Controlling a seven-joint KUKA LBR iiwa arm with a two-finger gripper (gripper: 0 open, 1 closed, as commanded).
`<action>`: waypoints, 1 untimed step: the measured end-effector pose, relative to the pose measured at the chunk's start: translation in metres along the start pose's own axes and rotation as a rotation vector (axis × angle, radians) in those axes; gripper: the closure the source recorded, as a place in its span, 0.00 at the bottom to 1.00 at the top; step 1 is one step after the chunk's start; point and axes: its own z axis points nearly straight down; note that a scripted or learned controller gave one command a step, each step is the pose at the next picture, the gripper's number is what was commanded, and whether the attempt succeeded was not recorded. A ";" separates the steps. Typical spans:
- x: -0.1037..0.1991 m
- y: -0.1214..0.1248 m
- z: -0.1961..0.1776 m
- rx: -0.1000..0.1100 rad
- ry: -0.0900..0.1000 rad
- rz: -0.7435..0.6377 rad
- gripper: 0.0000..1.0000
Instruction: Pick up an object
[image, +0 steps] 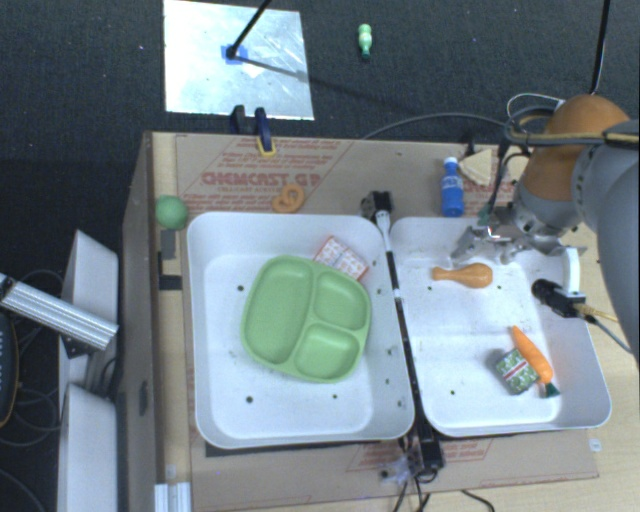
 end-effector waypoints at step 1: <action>0.003 0.000 0.000 0.001 0.000 -0.002 0.00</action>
